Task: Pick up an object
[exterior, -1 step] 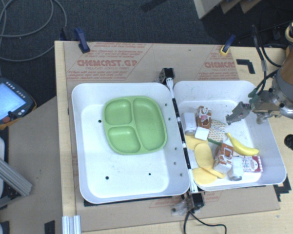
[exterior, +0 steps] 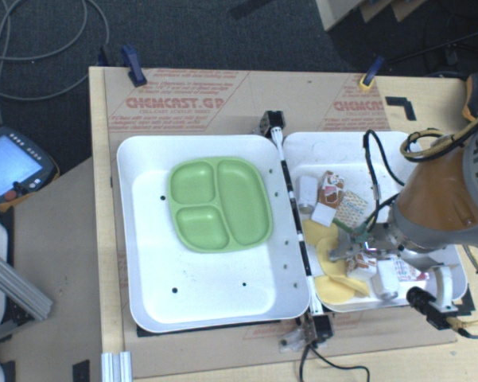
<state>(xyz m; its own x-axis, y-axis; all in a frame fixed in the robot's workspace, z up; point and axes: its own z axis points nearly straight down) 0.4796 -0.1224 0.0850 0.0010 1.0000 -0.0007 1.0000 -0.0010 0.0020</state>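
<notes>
My gripper (exterior: pixel 351 249) is low inside the right bin (exterior: pixel 334 143), over a pile of small objects. Beneath and beside it lie yellow pieces (exterior: pixel 334 286), a white packet with red print (exterior: pixel 398 274), a white card (exterior: pixel 324 215), a speckled packet (exterior: pixel 351 208) and a small brown-and-white figure (exterior: pixel 331 186). The orange-banded wrist (exterior: pixel 439 201) hangs over the bin's right half and hides what lies under it. I cannot make out anything held between the fingers.
The left bin (exterior: pixel 143 237) holds a green plate with three compartments (exterior: pixel 220 204). A black cable (exterior: pixel 372 153) loops from the arm over the right bin. Clamps sit on the bench's back edge (exterior: pixel 132 64) (exterior: pixel 371 72).
</notes>
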